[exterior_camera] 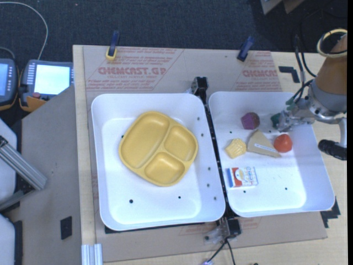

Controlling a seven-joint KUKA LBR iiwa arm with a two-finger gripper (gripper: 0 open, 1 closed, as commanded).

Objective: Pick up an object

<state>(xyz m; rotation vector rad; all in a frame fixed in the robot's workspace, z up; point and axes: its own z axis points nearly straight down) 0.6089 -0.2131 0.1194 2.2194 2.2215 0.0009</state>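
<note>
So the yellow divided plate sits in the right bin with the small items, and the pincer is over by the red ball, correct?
Not quite. The camera view shows the yellow divided plate in the left bin, alone. The small items lie in the right bin, and the pincer is by the red ball.

In the right white bin (309,195), the lower half lies bare apart from a small flat printed card (242,177) at lower left. The upper middle is crowded: purple ball (250,120), yellow ridged piece (236,148), pale wedge (262,146), red ball (283,142) close together.
</note>
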